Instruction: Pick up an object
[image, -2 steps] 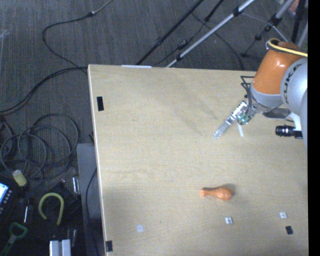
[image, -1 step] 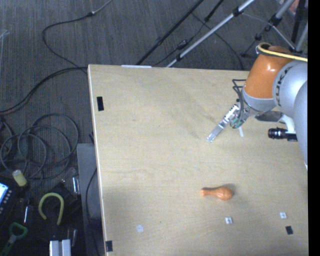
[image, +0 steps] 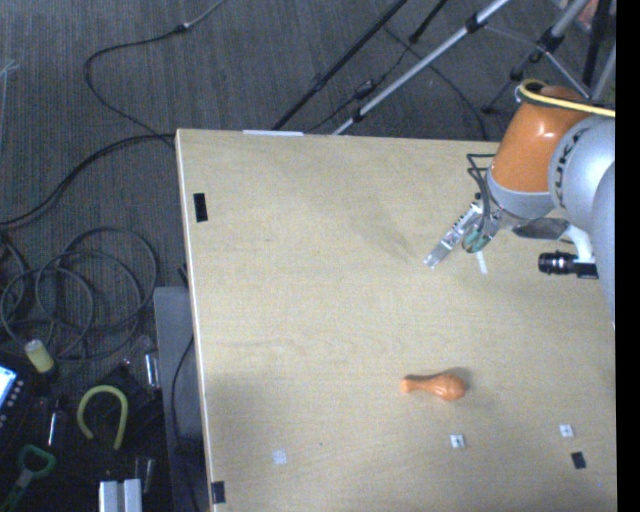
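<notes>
Arm comes in from the right w/ the gripper (image: 458, 243) up over the wooden bench top (image: 300, 300), nothing between its fingers; can't tell if open or shut. Orange pear-shaped object (image: 436, 386) lies on the bench, well apart from it, toward the near edge.

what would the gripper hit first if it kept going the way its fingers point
Probably just the bare wooden bench top: the gripper points down-left, away from the orange object. Depth is unclear.
</notes>
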